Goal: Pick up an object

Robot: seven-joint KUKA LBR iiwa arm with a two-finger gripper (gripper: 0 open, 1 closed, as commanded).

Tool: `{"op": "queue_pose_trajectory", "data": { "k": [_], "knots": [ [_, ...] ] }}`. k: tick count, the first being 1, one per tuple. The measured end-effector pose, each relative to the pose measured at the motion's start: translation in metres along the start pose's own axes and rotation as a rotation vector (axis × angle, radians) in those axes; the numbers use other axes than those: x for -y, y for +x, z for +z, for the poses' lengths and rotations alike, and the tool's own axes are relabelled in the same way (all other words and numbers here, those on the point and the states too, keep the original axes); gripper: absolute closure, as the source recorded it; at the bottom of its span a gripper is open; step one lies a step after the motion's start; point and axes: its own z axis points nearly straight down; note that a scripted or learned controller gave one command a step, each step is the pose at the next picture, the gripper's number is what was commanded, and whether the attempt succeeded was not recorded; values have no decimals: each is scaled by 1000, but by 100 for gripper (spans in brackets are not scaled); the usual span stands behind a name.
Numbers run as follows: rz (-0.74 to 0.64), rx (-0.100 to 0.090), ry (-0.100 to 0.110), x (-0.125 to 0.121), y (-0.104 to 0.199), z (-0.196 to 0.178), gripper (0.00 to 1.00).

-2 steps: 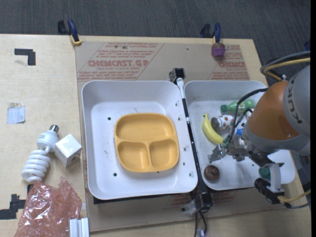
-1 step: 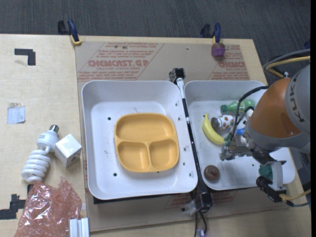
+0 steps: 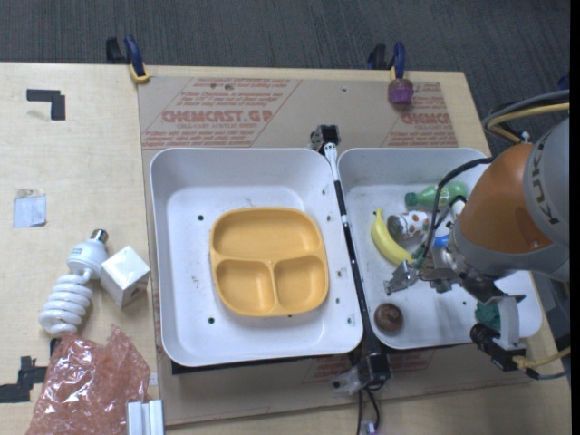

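- The arm [image 3: 507, 216] reaches over the right bin [image 3: 362, 166], and the gripper [image 3: 405, 279] hangs low inside it, just right of the banana [image 3: 388, 239] and above the brown ball [image 3: 389, 315].
- Whether the pincer is spread or pressed together I cannot tell; the wrist hides most of it, and nothing shows caught in it.
- The likely picks all lie in the right bin: banana, brown ball, a green bottle [image 3: 433, 195] at the back, and a spotted cup [image 3: 410, 225] just beside the banana.
- To do this step well, I judge that it should commit to one thing and centre over it; the brown ball stands apart from the others, so it offers the cleanest approach.
- The banana is curved and smooth, so closing across its narrow width near the middle would hold best; a grip along its length would likely slip.
- The ball is round and small, and may roll off an off-centre squeeze.
- The cup sits close against the banana, so a descent there risks nudging both.
- The bins look like hard, glossy white plastic with raised rims.
- The left bin [image 3: 172, 243] holds a yellow tray [image 3: 269, 261], matte, with three shallow compartments and rounded corners.
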Motion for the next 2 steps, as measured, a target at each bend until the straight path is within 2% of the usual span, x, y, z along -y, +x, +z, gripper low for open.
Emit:
{"op": "queue_pose_trajectory", "data": {
  "k": [1, 2],
  "knots": [
    [-1, -2, 8, 4, -1, 20, 0],
    [-2, -1, 5, 3, -3, 1, 0]
  ]
}}
